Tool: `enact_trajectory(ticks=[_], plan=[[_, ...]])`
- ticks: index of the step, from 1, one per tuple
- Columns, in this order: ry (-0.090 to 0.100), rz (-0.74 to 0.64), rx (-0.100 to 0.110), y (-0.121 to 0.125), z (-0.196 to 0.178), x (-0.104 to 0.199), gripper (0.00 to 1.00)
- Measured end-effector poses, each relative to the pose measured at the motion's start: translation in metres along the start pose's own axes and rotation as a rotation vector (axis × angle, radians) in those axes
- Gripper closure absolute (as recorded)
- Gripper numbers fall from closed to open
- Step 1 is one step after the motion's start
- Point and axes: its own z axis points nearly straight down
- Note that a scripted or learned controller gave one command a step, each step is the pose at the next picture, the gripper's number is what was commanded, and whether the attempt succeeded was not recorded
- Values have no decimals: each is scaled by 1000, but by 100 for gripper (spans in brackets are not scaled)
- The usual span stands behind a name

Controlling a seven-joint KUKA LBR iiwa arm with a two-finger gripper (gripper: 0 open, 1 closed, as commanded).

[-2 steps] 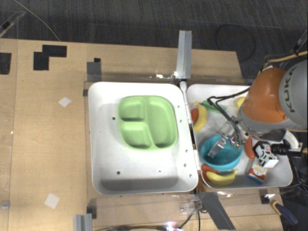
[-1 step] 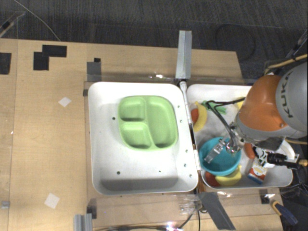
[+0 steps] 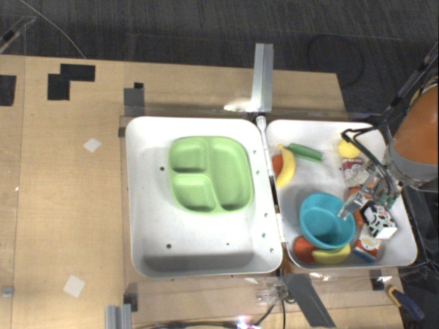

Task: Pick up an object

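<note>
The gripper (image 3: 353, 204) is hanging at the blue cup (image 3: 326, 220) rim — cup standing upright, mouth facing up — fingers' state I cannot tell.

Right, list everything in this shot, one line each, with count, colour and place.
Bins: two, white, side by side on the bench.
Divided plate: one, light green, three compartments, middle of the left bin.
Cup: one, teal, lower middle of the right bin.
Banana: one, yellow, upper left of the right bin.
Green stick-shaped item: one, beside the banana, near the back wall.
Yellow item: one, under the cup's front edge.
Red item: one, front left of the cup.
Black-and-white block: one, right of the cup.
Arm: one, grey with an orange band, over the right bin's right side.
Gripper: one, at the cup's right rim.
</note>
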Motion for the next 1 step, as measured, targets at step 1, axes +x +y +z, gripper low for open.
enact_trajectory(ticks=[1], plan=[[-10, -12, -6, 11, 39, -64, 0]])
